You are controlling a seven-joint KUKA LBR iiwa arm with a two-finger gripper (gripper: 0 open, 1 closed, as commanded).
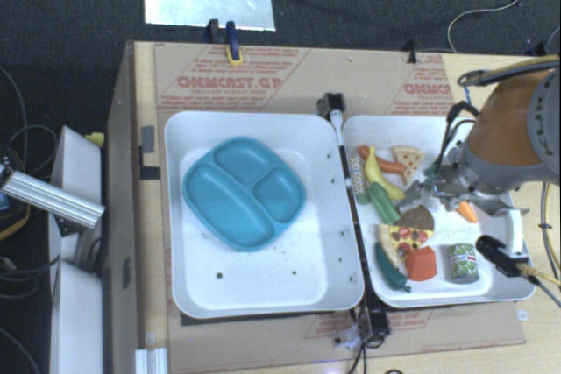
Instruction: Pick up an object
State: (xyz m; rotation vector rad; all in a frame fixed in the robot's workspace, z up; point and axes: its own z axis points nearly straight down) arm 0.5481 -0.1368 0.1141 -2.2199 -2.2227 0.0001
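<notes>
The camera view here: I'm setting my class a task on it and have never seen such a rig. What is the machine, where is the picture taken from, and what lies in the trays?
One fixed camera looks down at a slant on a bench with two shallow white bins. The machine is a grey robot arm with an orange band, reaching in from the right. Its gripper hangs low over the right bin, among toy foods: a banana, a pizza slice, a green can, a red piece and others. Whether it holds anything cannot be told. The left bin holds a blue divided plate.
</notes>
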